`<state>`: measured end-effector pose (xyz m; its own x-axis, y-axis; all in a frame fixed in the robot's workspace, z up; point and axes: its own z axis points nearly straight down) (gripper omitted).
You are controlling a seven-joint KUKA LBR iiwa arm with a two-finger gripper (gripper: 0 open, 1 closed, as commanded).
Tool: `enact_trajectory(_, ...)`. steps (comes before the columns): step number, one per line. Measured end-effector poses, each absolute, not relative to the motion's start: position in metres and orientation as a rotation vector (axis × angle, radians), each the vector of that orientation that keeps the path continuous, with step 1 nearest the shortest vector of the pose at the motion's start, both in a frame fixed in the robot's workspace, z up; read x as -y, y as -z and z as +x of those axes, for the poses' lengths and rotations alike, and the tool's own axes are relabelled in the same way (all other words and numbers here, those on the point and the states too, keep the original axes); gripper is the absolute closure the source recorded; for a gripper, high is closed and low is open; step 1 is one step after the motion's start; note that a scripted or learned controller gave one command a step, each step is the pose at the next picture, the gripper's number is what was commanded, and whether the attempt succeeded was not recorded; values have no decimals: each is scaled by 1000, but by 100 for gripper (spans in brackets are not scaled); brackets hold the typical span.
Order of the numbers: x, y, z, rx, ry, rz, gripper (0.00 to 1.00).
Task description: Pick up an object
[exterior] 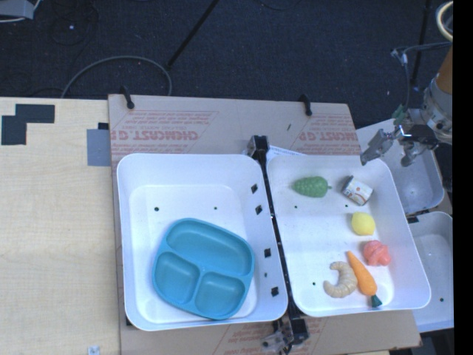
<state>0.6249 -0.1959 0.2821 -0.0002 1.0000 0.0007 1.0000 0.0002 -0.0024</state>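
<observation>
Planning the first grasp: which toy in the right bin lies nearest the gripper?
The small white box, at the bin's far right corner, just below the gripper; the green, yellow, pink and orange toys lie farther off.

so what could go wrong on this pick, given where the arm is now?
1. The gripper sits open above the right bin's far rim; a straight descent could clip it.
2. The carrot touches the beige curved toy, with the pink toy close by, so a grasp there may nudge neighbours or close on two.
3. The yellow ball may roll away.
</observation>
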Motion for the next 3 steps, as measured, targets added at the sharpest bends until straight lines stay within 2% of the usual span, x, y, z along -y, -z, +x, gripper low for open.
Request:
enact_trajectory(2, 191, -177, 643, 2223, -5, -2212, 0)
enact_trajectory(3, 190, -134, 643, 2222, -6, -2213, 0)
